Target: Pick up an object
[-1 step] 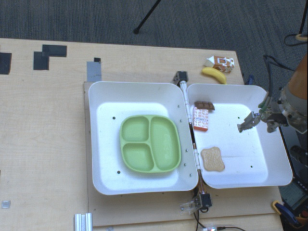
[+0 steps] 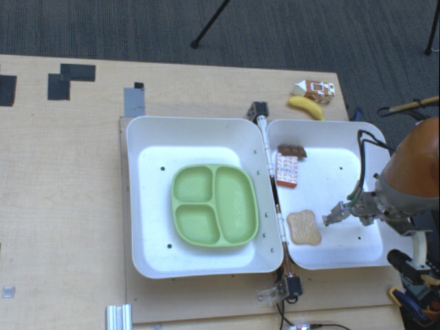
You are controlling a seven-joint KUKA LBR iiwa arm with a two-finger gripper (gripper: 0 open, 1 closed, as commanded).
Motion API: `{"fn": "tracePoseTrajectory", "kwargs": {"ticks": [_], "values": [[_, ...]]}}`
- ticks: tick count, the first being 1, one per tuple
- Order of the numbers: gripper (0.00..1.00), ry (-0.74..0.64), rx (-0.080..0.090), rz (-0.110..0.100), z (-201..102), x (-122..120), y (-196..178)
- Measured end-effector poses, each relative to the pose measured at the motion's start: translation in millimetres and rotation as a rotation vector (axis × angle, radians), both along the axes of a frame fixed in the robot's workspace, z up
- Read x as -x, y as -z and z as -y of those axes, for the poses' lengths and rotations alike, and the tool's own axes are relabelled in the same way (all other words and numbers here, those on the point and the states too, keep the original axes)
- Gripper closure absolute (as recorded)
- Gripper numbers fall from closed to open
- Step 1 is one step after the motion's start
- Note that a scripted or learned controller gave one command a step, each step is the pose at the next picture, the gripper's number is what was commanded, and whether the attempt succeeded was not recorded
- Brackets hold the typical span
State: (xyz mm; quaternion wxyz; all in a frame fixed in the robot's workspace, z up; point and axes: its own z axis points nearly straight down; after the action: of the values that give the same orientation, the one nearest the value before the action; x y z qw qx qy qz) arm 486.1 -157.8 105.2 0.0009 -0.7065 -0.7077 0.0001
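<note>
In the right bin (image 2: 330,253) a slice of toast (image 2: 304,227) lies near the front left corner. A red and white packet (image 2: 287,170) lies against the left wall, with a small brown bar (image 2: 291,150) just behind it. My gripper (image 2: 335,215) hangs low over the right bin, just right of the toast, reaching in from the right under the orange wrist band (image 2: 419,160). Nothing shows between its tips.
The left bin (image 2: 148,184) holds a green three-compartment plate (image 2: 214,205). Behind the right bin, on the bench, lie a banana (image 2: 306,106) and a small carton (image 2: 315,89). Cables and clips sit at the bins' front seam (image 2: 285,291).
</note>
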Motion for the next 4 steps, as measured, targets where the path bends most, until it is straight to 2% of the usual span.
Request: {"fn": "tracePoseTrajectory", "kwargs": {"ticks": [1,2,3,4], "values": [[1.0,-0.001,0.001,0.006,-0.3,-2.2,-11.3],[0.0,-0.001,0.001,0.005,-0.3,-2.1,-11.2],[1.0,-0.002,0.001,0.009,-0.7,-3.6,-21.7],[0.0,-0.003,0.001,0.008,-0.7,-3.6,-21.6]]}}
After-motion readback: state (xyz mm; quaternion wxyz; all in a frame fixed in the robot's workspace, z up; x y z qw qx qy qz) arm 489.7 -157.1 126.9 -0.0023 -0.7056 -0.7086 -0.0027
